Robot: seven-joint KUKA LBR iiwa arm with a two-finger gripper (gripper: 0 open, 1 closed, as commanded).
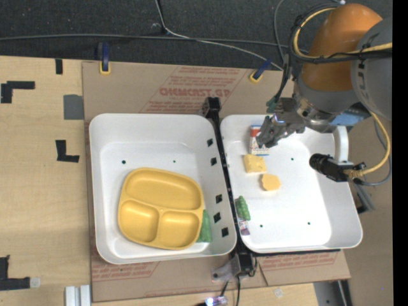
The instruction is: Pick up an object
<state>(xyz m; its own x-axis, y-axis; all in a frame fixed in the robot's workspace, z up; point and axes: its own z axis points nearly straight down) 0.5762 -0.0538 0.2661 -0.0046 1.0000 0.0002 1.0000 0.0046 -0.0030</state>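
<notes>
My gripper (268,137) hangs low over the far left part of the right bin (319,234), just above a small red and white packet (257,146). Nothing shows between its fingers. A yellow cheese-like wedge (255,164) lies just in front of the packet, and a round orange-yellow piece (270,183) sits a little nearer still. A green packet (242,209) rests along the right bin's left wall.
The left bin (102,171) holds a large yellow divided tray (159,207) with a green item (205,227) wedged at its right side. Black clips (211,107) run along the divider between the bins.
</notes>
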